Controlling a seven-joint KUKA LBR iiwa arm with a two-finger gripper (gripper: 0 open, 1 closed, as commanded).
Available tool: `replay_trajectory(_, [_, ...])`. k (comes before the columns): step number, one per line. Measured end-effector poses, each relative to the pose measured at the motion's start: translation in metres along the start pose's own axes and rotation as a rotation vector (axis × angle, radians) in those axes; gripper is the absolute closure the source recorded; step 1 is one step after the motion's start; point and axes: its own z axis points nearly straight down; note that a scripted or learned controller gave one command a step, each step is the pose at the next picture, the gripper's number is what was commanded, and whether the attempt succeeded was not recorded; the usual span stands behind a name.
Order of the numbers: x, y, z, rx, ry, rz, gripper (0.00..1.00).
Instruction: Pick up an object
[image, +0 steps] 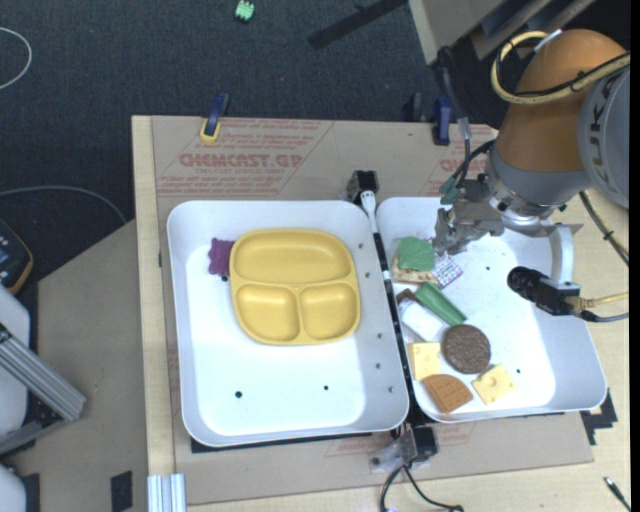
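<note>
My gripper hangs over the back left part of the right bin. Just left of it a green piece on a pale slice lies on the bin floor. A small patterned packet rests right below the gripper. Toward the front lie a green cylinder, a white piece, a brown round disc, a pale yellow square, an orange-brown wedge and a yellow block. I see nothing held by the gripper.
The left bin holds a yellow divided tray with a purple item at its left side. A ridge separates the two bins. The right half of the right bin is bare floor.
</note>
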Motion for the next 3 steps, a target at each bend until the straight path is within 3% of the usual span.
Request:
replay_trajectory(2, [0.097,-0.039,0.009,0.003,-0.001,0.001,1.0])
replay_trajectory(3, [0.077,-0.033,0.017,0.002,-0.004,0.008,1.0])
